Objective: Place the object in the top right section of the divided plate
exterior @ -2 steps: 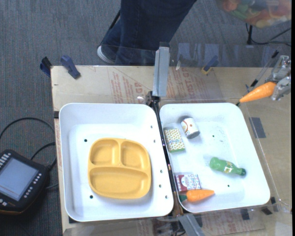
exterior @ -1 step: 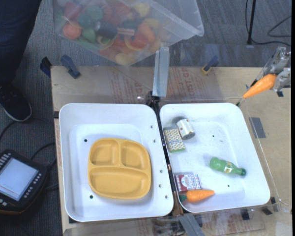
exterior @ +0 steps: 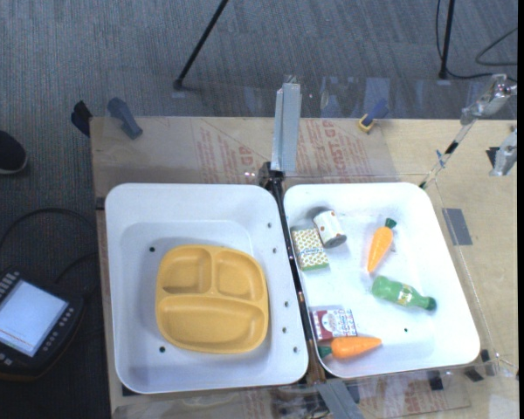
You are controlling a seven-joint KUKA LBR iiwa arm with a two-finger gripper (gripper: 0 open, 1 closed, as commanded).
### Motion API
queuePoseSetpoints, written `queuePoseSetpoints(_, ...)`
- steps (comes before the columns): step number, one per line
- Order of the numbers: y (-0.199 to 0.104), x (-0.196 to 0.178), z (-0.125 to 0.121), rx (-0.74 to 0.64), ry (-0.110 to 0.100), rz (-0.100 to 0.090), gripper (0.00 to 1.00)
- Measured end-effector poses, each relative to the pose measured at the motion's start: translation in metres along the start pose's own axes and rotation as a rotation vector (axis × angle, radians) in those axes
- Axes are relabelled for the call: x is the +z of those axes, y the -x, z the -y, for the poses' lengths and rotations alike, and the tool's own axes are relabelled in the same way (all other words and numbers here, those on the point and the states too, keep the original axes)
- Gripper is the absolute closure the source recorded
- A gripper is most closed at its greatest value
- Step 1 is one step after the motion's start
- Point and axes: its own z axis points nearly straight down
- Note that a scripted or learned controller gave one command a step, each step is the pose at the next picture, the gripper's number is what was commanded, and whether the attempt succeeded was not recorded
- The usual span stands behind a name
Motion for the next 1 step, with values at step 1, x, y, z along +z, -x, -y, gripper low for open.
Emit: queuePoseSetpoints(1, 0.0017, -0.0085, -0.0011, -0.001, 0.001, 0.002, 1.0)
